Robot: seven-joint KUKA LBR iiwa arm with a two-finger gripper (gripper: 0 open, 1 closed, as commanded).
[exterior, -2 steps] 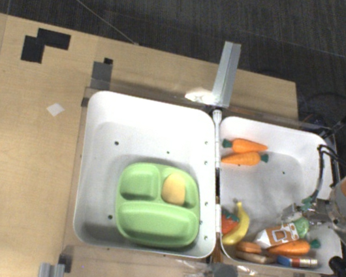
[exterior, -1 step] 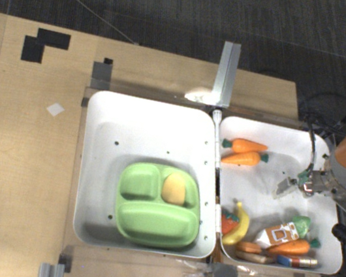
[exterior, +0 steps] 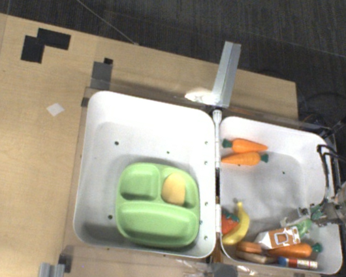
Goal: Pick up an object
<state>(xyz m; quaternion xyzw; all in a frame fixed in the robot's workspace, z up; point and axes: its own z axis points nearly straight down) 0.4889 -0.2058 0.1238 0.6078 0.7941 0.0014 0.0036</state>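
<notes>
The pile (exterior: 273, 246) of toy food is lying in the lower right of the frame, in the bottom corner of the right bin (exterior: 279, 137), and that is where any pick looks likeliest. It is made up of a banana (exterior: 240, 223) curving over something red against the divider, a carrot (exterior: 291, 249) lying flat along the bottom wall, a white tagged item (exterior: 282, 238) on top, and a pen-like stick (exterior: 284, 260) at the very edge. The pieces are touching and overlapping, probably because they slid together into the low corner.

The gripper (exterior: 316, 215) is hanging at the right edge of the frame, just above the right end of the pile, near the bin's right wall. Nothing is visibly sitting between its fingers, and whether it is spread or closed cannot be told; it is small and blurred against the clutter.

Two more carrots (exterior: 244, 152) are resting side by side at the top left of the right bin, well apart from the pile and easier to isolate.

The left bin (exterior: 108, 130) is holding a green tray (exterior: 152, 220) with compartments; a yellow fruit (exterior: 175, 188) is sitting in its upper right compartment.
</notes>
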